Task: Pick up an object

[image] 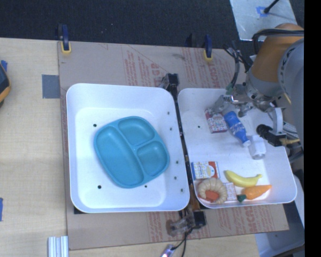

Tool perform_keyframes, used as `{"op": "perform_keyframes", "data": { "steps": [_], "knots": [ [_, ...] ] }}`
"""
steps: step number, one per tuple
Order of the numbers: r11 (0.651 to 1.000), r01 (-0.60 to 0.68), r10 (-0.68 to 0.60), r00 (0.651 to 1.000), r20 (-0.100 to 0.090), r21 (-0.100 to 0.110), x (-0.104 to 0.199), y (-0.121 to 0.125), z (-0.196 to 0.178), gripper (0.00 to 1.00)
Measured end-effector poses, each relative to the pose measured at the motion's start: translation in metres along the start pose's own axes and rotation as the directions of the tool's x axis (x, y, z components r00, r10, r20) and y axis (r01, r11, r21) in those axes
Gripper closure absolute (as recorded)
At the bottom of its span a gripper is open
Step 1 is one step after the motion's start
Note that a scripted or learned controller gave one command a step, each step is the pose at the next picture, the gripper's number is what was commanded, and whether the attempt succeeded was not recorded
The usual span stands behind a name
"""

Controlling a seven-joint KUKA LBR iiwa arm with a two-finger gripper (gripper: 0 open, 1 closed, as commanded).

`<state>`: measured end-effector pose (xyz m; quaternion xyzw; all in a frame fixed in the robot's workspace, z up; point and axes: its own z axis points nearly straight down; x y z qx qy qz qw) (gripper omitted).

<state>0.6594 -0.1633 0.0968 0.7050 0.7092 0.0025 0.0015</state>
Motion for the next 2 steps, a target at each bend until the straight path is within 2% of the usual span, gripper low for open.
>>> {"op": "perform_keyframes", "data": {
  "steps": [1, 2],
  "knots": [
    [1.0, -0.001, 0.001, 1.0, 0.001, -0.002, -0.009, 0.0, 0.0, 0.0],
    [1.0, 0.004, -0.004, 1.0, 0.006, -0.005, -0.011, 0.001, -0.013, 1.0]
  ]
}}
